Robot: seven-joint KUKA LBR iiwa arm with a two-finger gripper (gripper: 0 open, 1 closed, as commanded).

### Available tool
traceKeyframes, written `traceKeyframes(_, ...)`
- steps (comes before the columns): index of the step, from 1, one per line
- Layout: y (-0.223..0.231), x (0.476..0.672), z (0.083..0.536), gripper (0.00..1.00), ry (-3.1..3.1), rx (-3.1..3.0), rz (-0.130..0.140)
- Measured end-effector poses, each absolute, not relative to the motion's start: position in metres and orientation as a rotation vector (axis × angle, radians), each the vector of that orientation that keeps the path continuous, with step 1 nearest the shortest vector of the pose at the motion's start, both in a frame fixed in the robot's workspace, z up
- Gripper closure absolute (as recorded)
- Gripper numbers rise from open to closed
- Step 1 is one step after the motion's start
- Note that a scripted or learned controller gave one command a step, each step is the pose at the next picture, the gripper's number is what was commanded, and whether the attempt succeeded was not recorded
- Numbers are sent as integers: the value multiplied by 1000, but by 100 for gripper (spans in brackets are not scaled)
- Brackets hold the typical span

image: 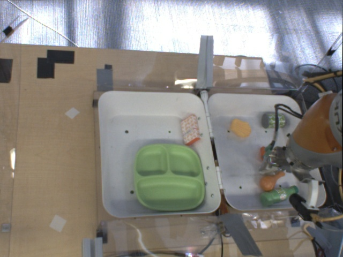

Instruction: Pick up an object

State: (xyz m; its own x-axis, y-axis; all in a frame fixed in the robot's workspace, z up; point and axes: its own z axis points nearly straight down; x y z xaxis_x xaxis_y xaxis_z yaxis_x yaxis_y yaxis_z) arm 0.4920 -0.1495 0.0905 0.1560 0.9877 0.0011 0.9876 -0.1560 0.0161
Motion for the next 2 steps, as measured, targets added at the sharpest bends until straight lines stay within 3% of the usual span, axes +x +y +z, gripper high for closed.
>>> traceKeyframes(1,-67,493,185,100,2295,2140,6)
traceKeyframes(2,-160,496,230,100,2499,1892,4)
